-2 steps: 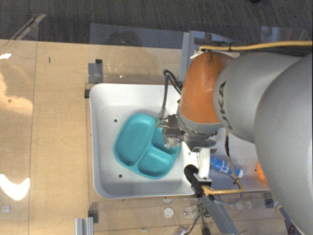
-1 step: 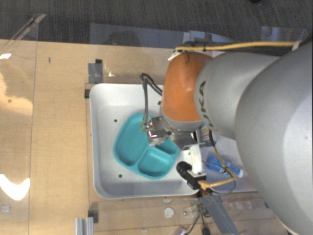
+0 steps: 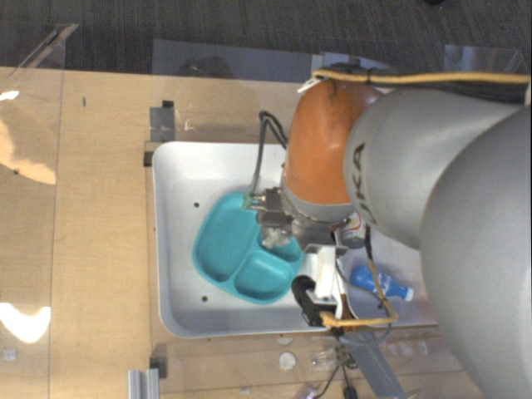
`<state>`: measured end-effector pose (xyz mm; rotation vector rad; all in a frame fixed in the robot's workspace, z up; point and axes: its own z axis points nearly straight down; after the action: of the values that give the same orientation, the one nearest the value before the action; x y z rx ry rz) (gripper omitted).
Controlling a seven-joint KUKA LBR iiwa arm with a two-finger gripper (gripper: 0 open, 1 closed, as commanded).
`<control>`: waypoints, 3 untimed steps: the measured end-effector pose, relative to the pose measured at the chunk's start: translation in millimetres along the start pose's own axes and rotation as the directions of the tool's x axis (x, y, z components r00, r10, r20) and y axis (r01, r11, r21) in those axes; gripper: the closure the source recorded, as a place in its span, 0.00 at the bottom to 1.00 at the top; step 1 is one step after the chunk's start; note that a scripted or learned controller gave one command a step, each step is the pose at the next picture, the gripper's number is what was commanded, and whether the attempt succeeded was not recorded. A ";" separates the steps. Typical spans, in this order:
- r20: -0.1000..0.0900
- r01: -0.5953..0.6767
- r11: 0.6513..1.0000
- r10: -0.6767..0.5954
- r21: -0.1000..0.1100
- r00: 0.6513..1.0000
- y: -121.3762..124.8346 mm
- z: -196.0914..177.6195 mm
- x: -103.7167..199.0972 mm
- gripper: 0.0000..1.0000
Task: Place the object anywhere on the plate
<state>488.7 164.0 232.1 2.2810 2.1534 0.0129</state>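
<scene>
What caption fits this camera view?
Robot arm reaches over a teal divided plate in a white bin, small blue object nearby.

even, soft light; bright glare patches on the bench [image 3: 91,248] at left; the near arm [image 3: 465,223] looks blurred.

The pale wooden bench [image 3: 91,248] carries a shallow white bin [image 3: 174,223] — a black bracket [image 3: 165,116] sits at its far-left corner.

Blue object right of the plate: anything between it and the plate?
Nothing visible lies between the blue object and the teal plate in the white bin. The arm hangs over that gap, so part of the bin floor there is hidden.
</scene>
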 end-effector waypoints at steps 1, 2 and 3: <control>0.002 -0.046 0.999 0.046 0.006 0.999 12.8 40.7 -1.0 1.00; 0.002 -0.155 0.988 0.155 0.002 0.988 74.6 16.7 -82.1 1.00; 0.003 -0.319 0.948 0.319 0.003 0.948 47.3 16.2 -31.5 1.00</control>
<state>534.2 129.9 216.3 2.6011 1.7572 0.0072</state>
